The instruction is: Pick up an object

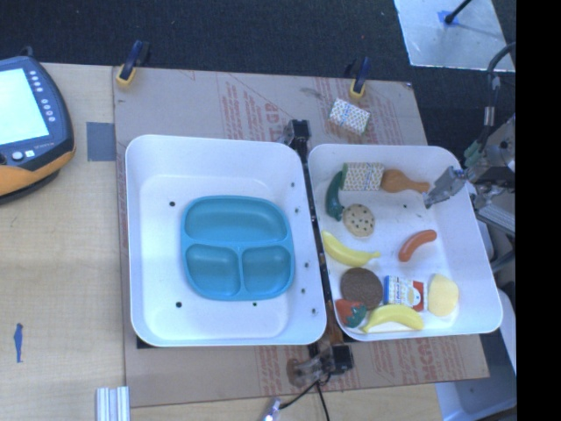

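Right now I have the fingers [441, 189] hanging over the upper right corner of the right bin [478, 261], low and close to its far rim. They read as a dark grey wedge pointing down and to the left, and at this resolution I cannot tell whether they are apart or together; nothing sits between them that I can make out.

Nearest to the fingers is the drumstick [401, 181], just to their left, with its long axis running almost level across the bin and its thin end pointing toward the fingers. Beyond it, further left, sits the cracker block [363, 176], and the green pepper [335, 196] curves down beside that. Below and slightly left of the fingers lies the sausage [417, 244], tilted with its upper end to the right. The cookie [358, 220], the upper banana [348, 252], the brown patty [360, 286], the small carton [404, 291], the lemon [443, 295] and the lower banana [394, 318] all lie further down, well apart from the fingers.

I judge the drumstick the likely target: a short move left would cover it, and closing across its narrow handle, square to that long axis, looks the safest bite. The left bin [158, 235] holds a blue divided plate [237, 246].
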`<state>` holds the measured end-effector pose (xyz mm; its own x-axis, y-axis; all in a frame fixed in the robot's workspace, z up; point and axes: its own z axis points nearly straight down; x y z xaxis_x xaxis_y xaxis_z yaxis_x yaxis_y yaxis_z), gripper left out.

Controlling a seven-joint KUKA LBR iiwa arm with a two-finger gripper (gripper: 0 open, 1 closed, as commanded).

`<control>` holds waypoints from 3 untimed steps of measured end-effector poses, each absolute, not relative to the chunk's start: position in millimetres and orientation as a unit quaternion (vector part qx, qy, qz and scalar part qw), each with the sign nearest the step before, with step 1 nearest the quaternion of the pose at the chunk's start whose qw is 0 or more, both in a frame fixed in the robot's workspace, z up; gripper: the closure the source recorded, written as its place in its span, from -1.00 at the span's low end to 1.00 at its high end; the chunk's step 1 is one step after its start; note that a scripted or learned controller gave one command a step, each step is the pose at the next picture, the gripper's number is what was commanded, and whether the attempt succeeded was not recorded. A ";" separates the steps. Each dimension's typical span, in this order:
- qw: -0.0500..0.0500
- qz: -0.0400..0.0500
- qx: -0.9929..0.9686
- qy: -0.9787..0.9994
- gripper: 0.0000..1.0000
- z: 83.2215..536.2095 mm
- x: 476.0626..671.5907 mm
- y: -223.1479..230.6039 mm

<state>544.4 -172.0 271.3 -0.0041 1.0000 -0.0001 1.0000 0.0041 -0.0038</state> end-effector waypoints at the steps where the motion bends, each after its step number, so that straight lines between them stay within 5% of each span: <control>1: 0.002 0.002 -0.705 -0.709 -1.00 180.3 514.1 -172.9; 2: -0.003 0.000 -0.705 -0.709 -1.00 95.2 557.2 -169.6; 3: -0.004 0.001 -0.704 -0.711 1.00 106.1 557.5 -171.5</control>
<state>557.5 -171.5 106.1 -0.0097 0.9999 -0.0073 0.9999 0.0097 0.0031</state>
